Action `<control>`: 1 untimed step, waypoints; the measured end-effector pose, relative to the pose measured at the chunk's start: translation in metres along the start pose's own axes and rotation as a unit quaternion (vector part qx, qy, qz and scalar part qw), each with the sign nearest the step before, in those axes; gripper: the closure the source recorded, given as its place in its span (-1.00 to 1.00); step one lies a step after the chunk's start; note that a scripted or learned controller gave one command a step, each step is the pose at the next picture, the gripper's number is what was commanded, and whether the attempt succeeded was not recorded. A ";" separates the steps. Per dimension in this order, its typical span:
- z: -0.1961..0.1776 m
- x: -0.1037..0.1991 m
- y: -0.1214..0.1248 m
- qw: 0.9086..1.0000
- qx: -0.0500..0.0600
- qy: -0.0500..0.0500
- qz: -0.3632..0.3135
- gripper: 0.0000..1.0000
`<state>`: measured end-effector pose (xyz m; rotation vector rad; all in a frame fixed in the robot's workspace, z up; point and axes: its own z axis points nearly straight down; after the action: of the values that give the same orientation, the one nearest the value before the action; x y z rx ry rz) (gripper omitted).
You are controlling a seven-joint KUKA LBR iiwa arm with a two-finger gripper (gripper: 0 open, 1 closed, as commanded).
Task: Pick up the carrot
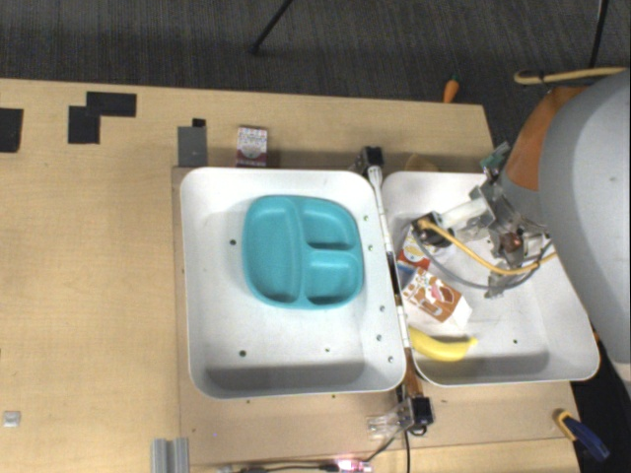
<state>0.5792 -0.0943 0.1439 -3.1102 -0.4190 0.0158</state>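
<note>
My gripper (510,246) hangs low over the middle right of the right bin (552,358), wrapped in yellow and grey cables. The grey arm with its orange band (532,151) covers the bin's far right side and hides what lies under it. Left of the gripper, a small multicoloured item (412,254) sits by the bin's left wall. A white and brown snack packet (435,298) lies in front of it. Along the bin's near wall rests a yellow banana (444,346).
The left bin (212,363) holds a teal divided plate (301,250). A black clamp (372,158) sits at the far end of the divider between the bins. A small patterned cube (252,144) and a grey block (191,144) stand behind the left bin.
</note>
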 end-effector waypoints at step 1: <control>-0.003 -0.007 0.051 0.998 -0.003 0.005 -0.060 -1.00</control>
<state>0.5862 -0.1454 0.1466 -3.0824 -0.6069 -0.0001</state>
